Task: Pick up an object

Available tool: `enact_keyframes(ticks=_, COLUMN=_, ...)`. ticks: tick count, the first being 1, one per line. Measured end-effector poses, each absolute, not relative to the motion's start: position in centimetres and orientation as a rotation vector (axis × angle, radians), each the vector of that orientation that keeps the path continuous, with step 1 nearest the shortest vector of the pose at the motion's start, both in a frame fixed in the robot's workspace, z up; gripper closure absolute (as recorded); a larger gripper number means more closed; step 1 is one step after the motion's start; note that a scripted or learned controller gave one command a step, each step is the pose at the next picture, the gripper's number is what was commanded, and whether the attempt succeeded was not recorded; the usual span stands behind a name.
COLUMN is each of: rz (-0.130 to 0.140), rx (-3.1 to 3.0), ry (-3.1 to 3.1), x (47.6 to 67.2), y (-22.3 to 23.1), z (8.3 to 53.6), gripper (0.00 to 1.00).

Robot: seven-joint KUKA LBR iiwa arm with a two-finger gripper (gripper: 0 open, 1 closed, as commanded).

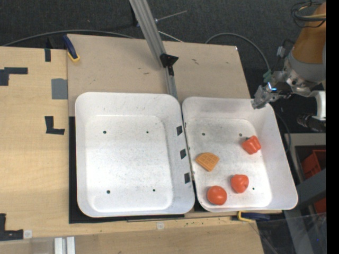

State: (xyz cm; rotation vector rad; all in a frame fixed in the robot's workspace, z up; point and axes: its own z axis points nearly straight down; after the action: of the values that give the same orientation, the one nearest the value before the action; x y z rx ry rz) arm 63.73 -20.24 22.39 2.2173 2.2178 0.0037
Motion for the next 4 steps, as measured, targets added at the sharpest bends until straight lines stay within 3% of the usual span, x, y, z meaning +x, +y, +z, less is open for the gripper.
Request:
enact_keyframes(ticks=1, rz=0.004, rx=2.215, ry=2.22, x=63.9, y=-20.2, z=27.8, gripper=1.0)
enact_keyframes(ticks=4, rz=-0.003, rx=2.217, ry=2.231, x=60.8, y=-4.2, z=25.1, gripper=1.0)
